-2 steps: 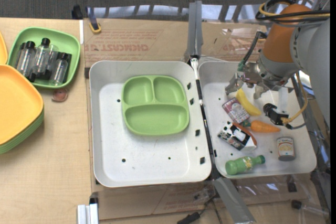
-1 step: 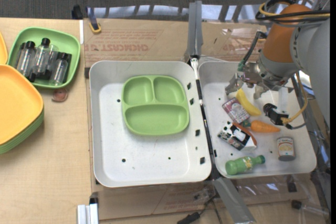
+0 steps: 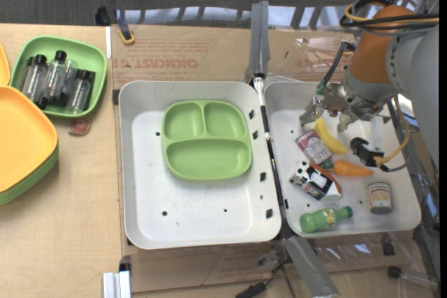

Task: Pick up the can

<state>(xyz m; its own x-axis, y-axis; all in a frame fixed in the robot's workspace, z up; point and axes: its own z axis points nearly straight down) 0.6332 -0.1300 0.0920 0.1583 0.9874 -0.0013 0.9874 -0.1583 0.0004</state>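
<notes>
Camera view: small can (image 3: 380, 197), beige label, upright (right bin (image 3: 412, 220)); pincer (image 3: 327, 118) spread, holding nothing.

A green plate (image 3: 207, 139) with three parts sits in the left white bin (image 3: 140, 213). In the right bin (image 3: 279, 115) lie a banana (image 3: 328, 137), a carrot (image 3: 353, 169) and a green bottle (image 3: 325, 218) on its side. At the upper left of the frame, small bottles (image 3: 56, 84) rest in a green tray (image 3: 91, 56) — orange plates (image 3: 24, 143) are stacked just below.
</notes>
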